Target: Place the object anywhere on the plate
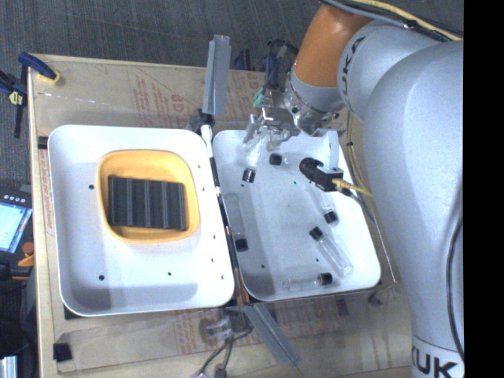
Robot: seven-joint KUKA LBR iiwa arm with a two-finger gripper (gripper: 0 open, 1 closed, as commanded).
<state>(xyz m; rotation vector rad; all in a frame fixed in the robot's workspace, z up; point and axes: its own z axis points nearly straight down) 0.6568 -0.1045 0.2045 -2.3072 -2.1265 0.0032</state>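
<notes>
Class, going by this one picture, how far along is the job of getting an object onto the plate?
Done: nothing; the yellow rounded plate with a dark ribbed insert carries no object. In hand: the two-finger gripper hovers over the right white bin, near small clear black-capped tubes. Left: picking one and placing it.

On my remote feed I see the large, rounded grey metallic KUKA arm (409, 172), its smooth casing in wide curved segments. A glossy orange band (327, 42) wraps the arm above the wrist. White "KUKA" lettering (435, 365) shows on the casing near the bottom, and part of the same lettering runs beside the orange band. A thin yellow and black cable (394, 12) runs along the top of the arm. The small silver two-finger gripper assembly (268, 128) looks bare metal with fine parts
</notes>
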